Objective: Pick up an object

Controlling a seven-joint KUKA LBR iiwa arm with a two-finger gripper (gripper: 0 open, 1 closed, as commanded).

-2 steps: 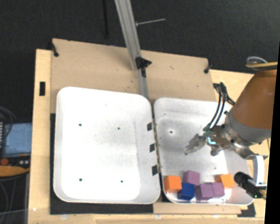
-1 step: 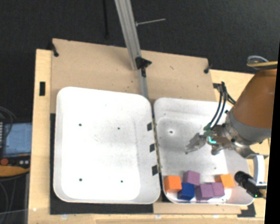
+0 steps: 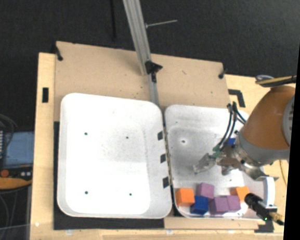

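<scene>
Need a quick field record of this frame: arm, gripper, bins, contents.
arm: reaches in from the right, wrist over the right bin
gripper: low inside the right bin, above the blocks; finger state unclear
left bin: white, beside the right one
blocks: clustered at the right bin's near edge
orange block: leftmost
blue block: next to the orange one
purple blocks: centre of the cluster
second orange block: far right, partly hidden by the arm

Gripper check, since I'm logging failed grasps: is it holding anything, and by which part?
Nothing visibly held. The gripper hangs over bare floor of the right bin, apart from the blocks along its near edge.
</scene>
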